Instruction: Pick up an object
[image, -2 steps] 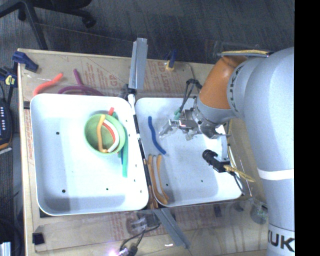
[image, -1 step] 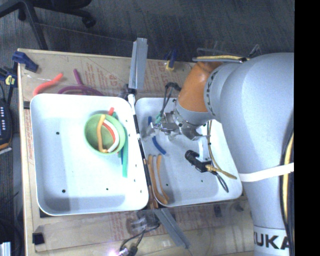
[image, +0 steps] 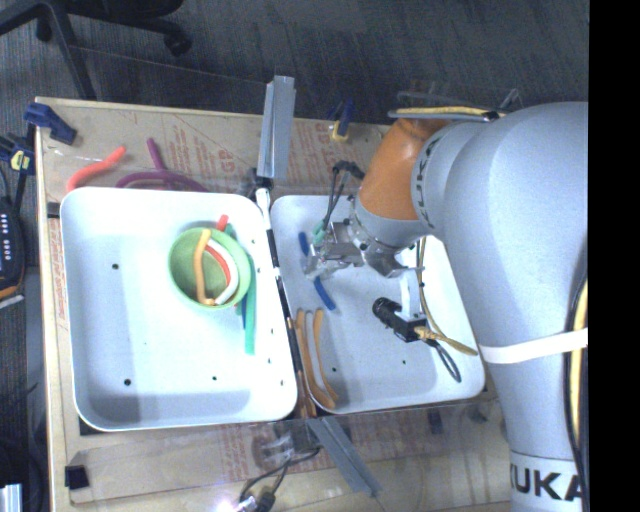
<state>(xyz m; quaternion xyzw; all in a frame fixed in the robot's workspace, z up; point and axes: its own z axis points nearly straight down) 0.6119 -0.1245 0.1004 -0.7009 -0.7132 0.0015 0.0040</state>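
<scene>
Blue, a short stick (image: 324, 293) lies on the floor of the right white bin (image: 372, 372), just below the gripper (image: 322, 256). A second blue piece (image: 303, 243) sits just left of the gripper. Whether the gripper is spread or closed cannot be told. Two brown curved strips (image: 312, 360) lie further below the gripper. Well left of the gripper, in the left bin (image: 130, 345), a green bowl (image: 185, 265) holds orange and yellow loops.

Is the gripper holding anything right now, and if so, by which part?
Cannot tell. The gripper sits low in the right bin next to a blue stick, but whether it grips anything is unclear.
</scene>
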